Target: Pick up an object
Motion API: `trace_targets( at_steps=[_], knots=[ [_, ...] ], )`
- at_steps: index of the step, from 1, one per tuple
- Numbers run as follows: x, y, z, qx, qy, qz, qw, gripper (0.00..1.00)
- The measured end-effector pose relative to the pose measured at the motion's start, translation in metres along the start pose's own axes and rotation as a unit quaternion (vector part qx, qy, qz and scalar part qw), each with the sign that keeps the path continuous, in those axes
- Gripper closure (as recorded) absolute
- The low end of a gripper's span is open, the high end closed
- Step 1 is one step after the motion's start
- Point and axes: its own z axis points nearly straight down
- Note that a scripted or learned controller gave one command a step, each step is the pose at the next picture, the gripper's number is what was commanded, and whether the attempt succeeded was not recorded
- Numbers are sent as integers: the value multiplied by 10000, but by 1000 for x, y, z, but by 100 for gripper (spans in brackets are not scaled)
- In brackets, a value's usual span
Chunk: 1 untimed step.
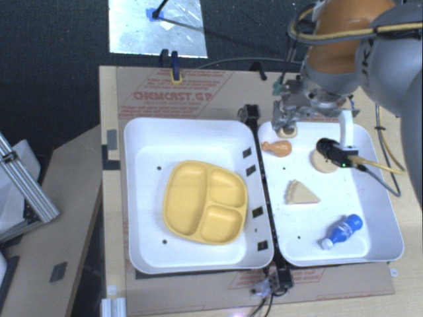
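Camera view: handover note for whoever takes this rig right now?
Gripper: over the back left corner of the right bin, close above the orange drumstick toy. No grasp can be confirmed.
Right bin also holds a tan disc, a beige wedge and a blue bottle.
Left bin: yellow divided plate.
Done: nothing looks lifted; all items lie in the bins.
Left: grasp and raise one object. The drumstick toy is nearest.
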Motion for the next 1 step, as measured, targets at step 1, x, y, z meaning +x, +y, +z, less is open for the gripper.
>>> trace_targets(
  at_steps=[1],
  knots=[
    [58,9,7,-6,-1,-3,10000,100]
  ],
)
